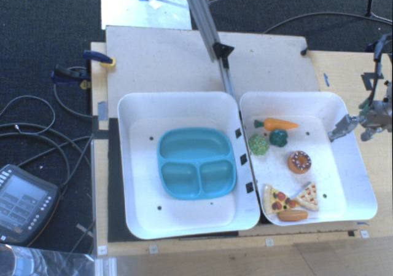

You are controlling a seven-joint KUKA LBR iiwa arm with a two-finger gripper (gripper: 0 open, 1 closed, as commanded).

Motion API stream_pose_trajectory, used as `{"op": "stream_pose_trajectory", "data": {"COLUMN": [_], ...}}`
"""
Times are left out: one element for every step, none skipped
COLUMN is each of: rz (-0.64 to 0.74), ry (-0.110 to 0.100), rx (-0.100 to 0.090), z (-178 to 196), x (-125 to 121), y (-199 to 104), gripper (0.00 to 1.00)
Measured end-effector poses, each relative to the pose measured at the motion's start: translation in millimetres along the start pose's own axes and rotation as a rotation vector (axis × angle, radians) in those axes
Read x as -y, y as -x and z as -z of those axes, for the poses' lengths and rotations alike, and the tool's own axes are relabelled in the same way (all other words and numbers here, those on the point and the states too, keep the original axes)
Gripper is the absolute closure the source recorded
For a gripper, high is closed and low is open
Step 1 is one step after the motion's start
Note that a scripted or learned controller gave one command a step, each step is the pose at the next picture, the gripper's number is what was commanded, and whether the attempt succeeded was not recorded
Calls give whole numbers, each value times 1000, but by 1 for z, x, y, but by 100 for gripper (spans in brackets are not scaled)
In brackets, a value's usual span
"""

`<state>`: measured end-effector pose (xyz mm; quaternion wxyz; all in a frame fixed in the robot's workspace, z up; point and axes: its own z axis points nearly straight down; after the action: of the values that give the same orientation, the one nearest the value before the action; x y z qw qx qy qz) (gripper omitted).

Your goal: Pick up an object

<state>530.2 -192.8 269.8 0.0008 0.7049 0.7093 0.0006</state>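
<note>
White right bin holds all the toys; my hand at its 3 o'clock rim, spread wide, holding nothing. Pick not started.

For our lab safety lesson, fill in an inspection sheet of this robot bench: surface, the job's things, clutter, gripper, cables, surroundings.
Surface: wooden bench bearing two white bins, the left bin and the right bin, side by side.
Job's things: right bin holds a toy carrot, two green vegetables, a donut, two pizza slices and a hot dog; left bin holds a blue divided tray.
Clutter: clamp at the bench's left edge.
Gripper: gripper over the right bin's right rim, holding nothing.
Cables: loose loops on the floor, left.
Surroundings: dark carpet, a handheld control pad lower left, a metal pole.
</note>
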Motion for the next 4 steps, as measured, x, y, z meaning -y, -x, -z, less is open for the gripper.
{"op": "stream_pose_trajectory", "data": {"rz": [-2, -6, -6, -7], "ry": [1, -4, -5, -6], "rx": [0, 0, -1, -2], "z": [0, -42, -86, -147], "x": [0, 2, 7, 5], "y": [0, 4, 2, 5], "gripper": [0, 0, 0, 0]}}
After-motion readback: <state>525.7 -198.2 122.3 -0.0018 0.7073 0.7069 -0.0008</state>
